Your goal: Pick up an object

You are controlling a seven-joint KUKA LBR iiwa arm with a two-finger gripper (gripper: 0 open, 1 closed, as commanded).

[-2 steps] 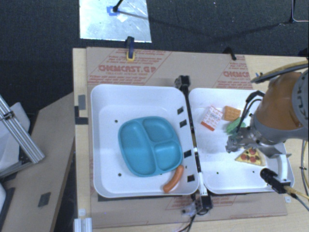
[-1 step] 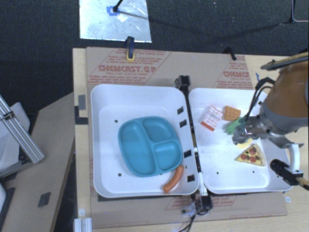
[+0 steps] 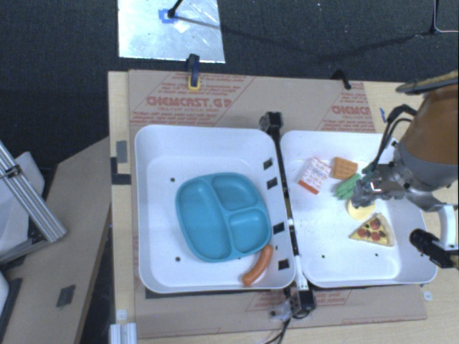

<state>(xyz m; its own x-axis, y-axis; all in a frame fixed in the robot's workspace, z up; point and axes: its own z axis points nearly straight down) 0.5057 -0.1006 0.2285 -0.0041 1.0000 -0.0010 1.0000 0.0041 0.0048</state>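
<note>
The arm leans in over the right-hand bin [image 3: 315, 271] from the table's right edge, its orange-banded wrist tipped down so the gripper [image 3: 373, 187] sits low among the small toys clustered near that bin's far right corner. That seems the point of the pose: everything worth grabbing on this side lies in one loose group, so the tool head hangs right above it. Directly under and around the tip I make out a green piece [image 3: 347, 187] and a pale yellow disc [image 3: 358, 208], both partly hidden by the metal. Whether the fingers are spread or pinched I cannot tell, since the wrist covers them, and I see nothing clearly caught between them.

Just nearer the front edge lies a pizza slice [image 3: 374, 230], flat and apart from the tool. Toward the bin's inner wall sit a red-and-white packet [image 3: 313, 174] and an orange waffle-like square [image 3: 343, 168], side by side and almost touching.

The left-hand bin [image 3: 154, 213] carries a blue divided plate [image 3: 219, 217] at its middle, with a sausage [image 3: 257, 265] resting just off the plate's front corner, well away from the arm.

My guess is the green piece or the disc is the target, being closest beneath the tip.
</note>
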